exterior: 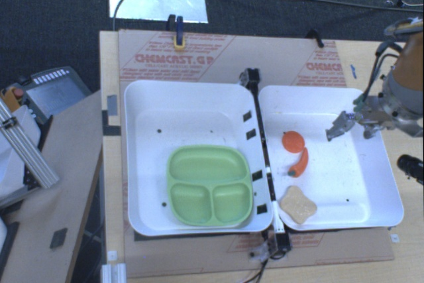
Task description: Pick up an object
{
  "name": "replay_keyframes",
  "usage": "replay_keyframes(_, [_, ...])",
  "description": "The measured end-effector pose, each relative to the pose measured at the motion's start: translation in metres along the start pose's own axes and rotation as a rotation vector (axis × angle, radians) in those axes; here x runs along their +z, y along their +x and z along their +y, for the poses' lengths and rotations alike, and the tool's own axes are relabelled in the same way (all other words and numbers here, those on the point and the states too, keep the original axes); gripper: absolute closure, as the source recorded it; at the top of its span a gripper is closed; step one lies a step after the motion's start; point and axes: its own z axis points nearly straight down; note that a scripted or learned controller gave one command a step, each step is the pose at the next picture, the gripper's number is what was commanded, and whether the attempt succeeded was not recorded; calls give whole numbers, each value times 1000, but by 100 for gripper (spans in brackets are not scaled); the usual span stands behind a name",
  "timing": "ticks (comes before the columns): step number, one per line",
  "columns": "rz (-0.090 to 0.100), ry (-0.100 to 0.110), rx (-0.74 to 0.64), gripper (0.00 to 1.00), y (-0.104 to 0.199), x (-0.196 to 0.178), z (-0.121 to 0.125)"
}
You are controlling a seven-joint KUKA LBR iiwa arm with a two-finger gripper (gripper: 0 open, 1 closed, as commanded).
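1. Far left, a grey device with a screen (pixel 56 91) and an aluminium rail (pixel 23 142) are parked on a side table, well apart from the bins, so probably just rig clutter and nothing to grab.
2. Two shallow white bins are set side by side on the desk (pixel 165 53), most likely so stuff can be moved from one to the other. The left bin (pixel 142 103) is taken up by exactly one thing: a green divided plate (pixel 211 185) with three compartments, laid flat toward the near edge, all compartments bare.
3. The two bins are pinned together along the middle by black clips (pixel 252 79), presumably so nothing slides when the arm bumps them. A yellow-and-blue clamp (pixel 179 33) is fixed at the far edge of the cardboard sheet, likely for the same reason.
4. Three small items are counted in the right bin (pixel 371 209), all bunched near its left wall: one orange ball-ish thing (pixel 293 140), one orange carrot-shaped piece (pixel 300 164) just beside and nearly touching it, and one tan slice of toy bread (pixel 298 205) nearer the camera. Any of these could be the pick target.
5. The gripper (pixel 344 124) is hung over the right bin's far right part, near the orange items but apart from them. Nothing is seen between the jaws, and whether they are released or clenched can't be told, too blurry.
6. So the pick is judged as not yet made; an approach toward the orange pair seems likeliest.
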Motion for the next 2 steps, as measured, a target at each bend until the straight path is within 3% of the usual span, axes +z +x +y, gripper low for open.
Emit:
replay_keyframes(1, [-2,-10,-2,0,0,-5,2])
replay_keyframes(2, [0,-6,-2,0,8,53,6])
